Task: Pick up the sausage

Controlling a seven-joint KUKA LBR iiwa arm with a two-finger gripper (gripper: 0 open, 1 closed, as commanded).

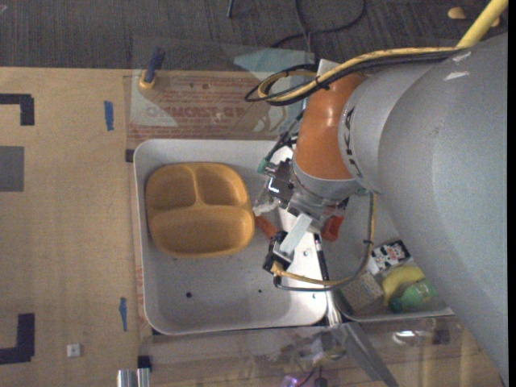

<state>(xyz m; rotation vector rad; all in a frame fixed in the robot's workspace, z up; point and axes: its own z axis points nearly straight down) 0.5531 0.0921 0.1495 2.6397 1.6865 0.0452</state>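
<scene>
Beside the yellow plate [197, 208], your gripper [268, 210] (released or clenched, you cannot tell) hovers at the likely sausage [265, 226]: approach step; next, clamp and lift.

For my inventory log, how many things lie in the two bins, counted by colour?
Orange-yellow: 1, divided plate
Orange-brown: 1, small piece beside the plate
Red-orange: 1, red piece half hidden under the arm
Black-and-white: 1, patterned box
Yellow: 1, yellow thing
Green: 1, green thing
Grey: 1, grey packet
Total: 7
</scene>
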